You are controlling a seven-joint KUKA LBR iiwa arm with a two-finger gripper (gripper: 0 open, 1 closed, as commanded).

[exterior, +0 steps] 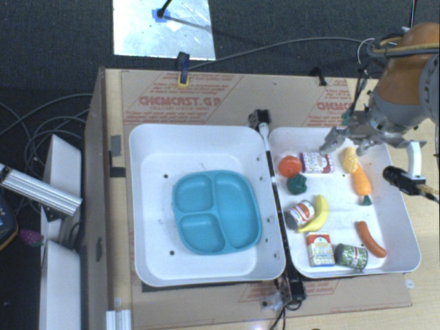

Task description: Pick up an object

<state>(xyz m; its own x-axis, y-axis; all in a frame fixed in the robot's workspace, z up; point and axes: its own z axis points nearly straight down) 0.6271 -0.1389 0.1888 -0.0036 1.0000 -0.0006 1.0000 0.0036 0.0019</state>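
Note:
The right bin (pixel 405 236) holds several small items. At its far end lie a red tomato (pixel 290 165), a red-and-white packet (pixel 315 162), a yellow corn cob (pixel 350 159) and an orange carrot (pixel 361 182). Nearer the front are a green broccoli piece (pixel 297 182), a tin can (pixel 300 214), a banana (pixel 318 212), a small box (pixel 320 249), a green can (pixel 352 256) and a sausage (pixel 370 238). My gripper (pixel 348 143) hovers over the bin's far edge, just above the packet and the corn. It is open, with nothing between its fingers (pixel 334 140).
The left bin (pixel 155 184) carries a blue divided plate (pixel 216 212). A black clamp (pixel 260 120) sits where the two bins meet at the back. A grey arm with an orange band (pixel 412 67) fills the upper right. Cables run across the cardboard behind the bins.

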